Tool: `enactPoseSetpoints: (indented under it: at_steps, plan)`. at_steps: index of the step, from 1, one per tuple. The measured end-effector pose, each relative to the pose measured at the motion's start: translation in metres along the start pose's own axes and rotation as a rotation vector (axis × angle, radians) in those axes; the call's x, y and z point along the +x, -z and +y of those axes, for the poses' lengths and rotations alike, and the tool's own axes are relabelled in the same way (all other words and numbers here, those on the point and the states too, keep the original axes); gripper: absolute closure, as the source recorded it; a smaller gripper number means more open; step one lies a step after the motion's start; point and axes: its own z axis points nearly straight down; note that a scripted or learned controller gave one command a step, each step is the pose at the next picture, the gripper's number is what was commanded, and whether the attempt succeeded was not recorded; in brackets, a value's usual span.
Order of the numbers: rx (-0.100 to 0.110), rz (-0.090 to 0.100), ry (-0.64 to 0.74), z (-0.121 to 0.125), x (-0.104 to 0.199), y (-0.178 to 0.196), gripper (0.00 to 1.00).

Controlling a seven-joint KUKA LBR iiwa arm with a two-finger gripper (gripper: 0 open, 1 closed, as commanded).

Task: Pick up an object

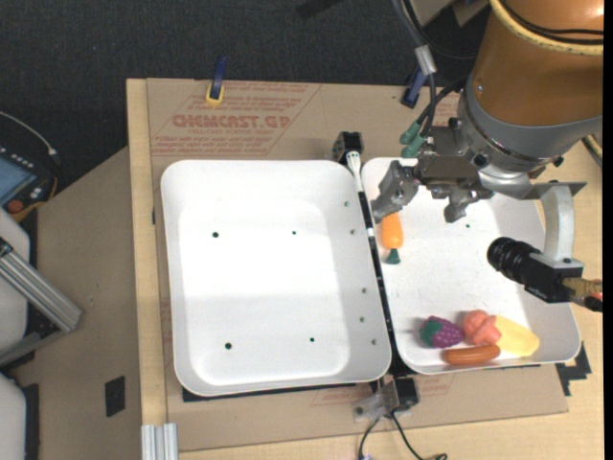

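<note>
Camera view showed the gripper hanging low over the right bin, its two fingers spread apart with nothing between them. A toy carrot lay just below the near finger, right beside the wall where the two bins meet — I think the finger could bump that wall or push the carrot away. More toys sat in the front corner: purple grapes, a pink one, a yellow one and a sausage. The cardboard under the bins had red letters — they looked like "CHEMCAST GP".
</note>
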Motion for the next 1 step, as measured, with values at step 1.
enactPoseSetpoints:
  at_steps: [1]
  plan:
    - [-0.015,0.003,0.005,0.0003,0.0413,0.0731,0.00]
